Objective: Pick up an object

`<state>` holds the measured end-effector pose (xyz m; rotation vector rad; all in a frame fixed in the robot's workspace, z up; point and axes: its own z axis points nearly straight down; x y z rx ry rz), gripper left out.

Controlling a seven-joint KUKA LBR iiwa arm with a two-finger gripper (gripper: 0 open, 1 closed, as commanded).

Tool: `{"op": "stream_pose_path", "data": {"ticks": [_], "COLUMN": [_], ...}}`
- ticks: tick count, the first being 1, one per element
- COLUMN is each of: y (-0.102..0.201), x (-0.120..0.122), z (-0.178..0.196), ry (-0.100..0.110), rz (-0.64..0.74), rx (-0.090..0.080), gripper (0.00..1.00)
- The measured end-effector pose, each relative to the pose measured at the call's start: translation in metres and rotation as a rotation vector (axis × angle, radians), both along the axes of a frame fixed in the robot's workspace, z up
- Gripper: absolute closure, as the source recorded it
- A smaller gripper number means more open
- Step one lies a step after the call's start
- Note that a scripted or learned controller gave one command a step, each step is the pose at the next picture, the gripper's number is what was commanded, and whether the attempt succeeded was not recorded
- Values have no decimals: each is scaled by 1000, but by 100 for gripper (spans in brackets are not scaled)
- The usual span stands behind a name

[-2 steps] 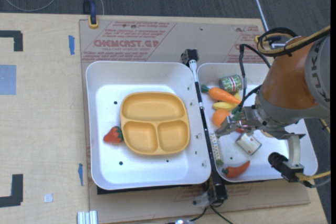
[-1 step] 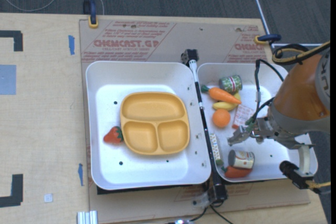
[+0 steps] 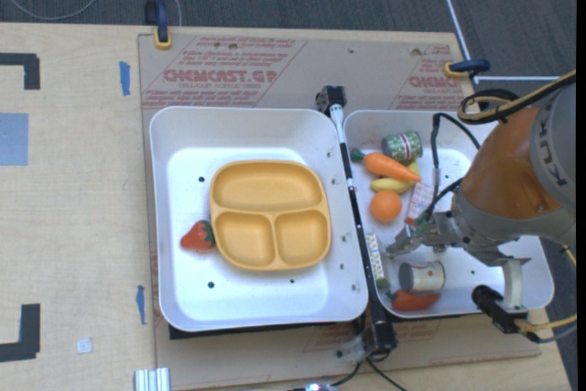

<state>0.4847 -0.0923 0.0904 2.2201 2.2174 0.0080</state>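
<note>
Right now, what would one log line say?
arm: over right bin | fingers: near can, grasp unclear | strawberry: left bin, beside yellow tray

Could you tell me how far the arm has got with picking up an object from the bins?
Done so far: the arm has reached into the right bin, with its gripper low among the toys, near the orange and the small can. In hand: nothing visibly between its fingers. Left: closing on one item and lifting it. The strawberry and yellow tray lie in the left bin.

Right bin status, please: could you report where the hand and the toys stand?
Hand low in right white bin. Small grey can just below it, ungrasped. Orange ball and carrot close by.
</note>
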Motion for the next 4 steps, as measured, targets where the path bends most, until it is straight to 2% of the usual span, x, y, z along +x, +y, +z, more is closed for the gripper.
{"op": "stream_pose_path", "data": {"ticks": [1,2,3,4], "y": [-7,58,57,57], "x": [2,33,32,32], "z": [11,95,94,94], "ry": [-15,5,7,7], "rz": [-6,3,2,2], "rx": [-17,0,-1,-1], "gripper": [100,100,0,0]}}
